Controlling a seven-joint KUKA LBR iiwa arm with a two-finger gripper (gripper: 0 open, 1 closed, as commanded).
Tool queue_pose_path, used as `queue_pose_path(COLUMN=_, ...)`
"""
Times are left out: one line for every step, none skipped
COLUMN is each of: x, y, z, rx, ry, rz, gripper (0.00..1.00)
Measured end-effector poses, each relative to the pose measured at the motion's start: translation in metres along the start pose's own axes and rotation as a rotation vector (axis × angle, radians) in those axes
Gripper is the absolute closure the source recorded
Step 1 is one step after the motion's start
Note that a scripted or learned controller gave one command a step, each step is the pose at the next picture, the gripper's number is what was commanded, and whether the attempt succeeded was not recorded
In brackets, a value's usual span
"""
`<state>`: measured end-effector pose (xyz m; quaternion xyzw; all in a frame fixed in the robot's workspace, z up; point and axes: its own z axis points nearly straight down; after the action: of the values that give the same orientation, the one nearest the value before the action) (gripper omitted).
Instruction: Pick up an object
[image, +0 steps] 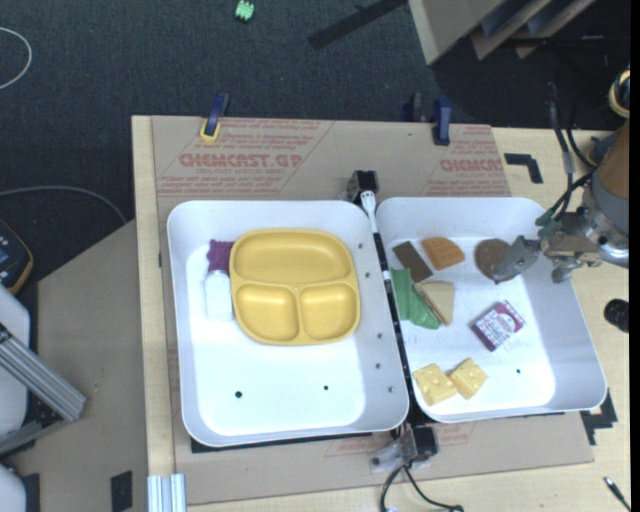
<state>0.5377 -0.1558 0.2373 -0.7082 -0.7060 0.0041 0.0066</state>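
Note:
In the right bin (560, 390), several play-food pieces lie scattered. There is a dark brown slab (411, 260), an orange bread piece (442, 251), a green strip (410, 303), a tan sandwich wedge (438, 296), a maroon packet (497, 325) and two yellow cheese cubes (450, 381). A round brown piece (488, 256) rests near the bin's far right. My gripper (517, 259) reaches in from the right and hangs low right beside that brown piece, overlapping its right edge. Whether it touches the piece cannot be told.
The left bin (280, 400) holds a yellow divided plate (295, 285), with a purple item (219, 254) and a small white bottle (217, 295) at its left. A black divider (385, 300) runs between the bins. Cables hang at the far right by the arm (600, 225).

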Motion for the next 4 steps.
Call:
queue_pose_path(x=0.0, y=0.002, z=-0.007, rx=-0.014, ry=-0.003, rz=-0.003, gripper=0.0)
queue_pose_path(x=0.003, y=0.003, z=0.056, rx=-0.008, ry=-0.001, rz=-0.003, gripper=0.0)
queue_pose_path(x=0.005, y=-0.002, z=0.101, rx=-0.008, ry=-0.001, rz=-0.003, gripper=0.0)
queue_pose_path(x=0.004, y=0.0, z=0.15, rx=-0.018, ry=-0.006, rz=-0.003, gripper=0.0)
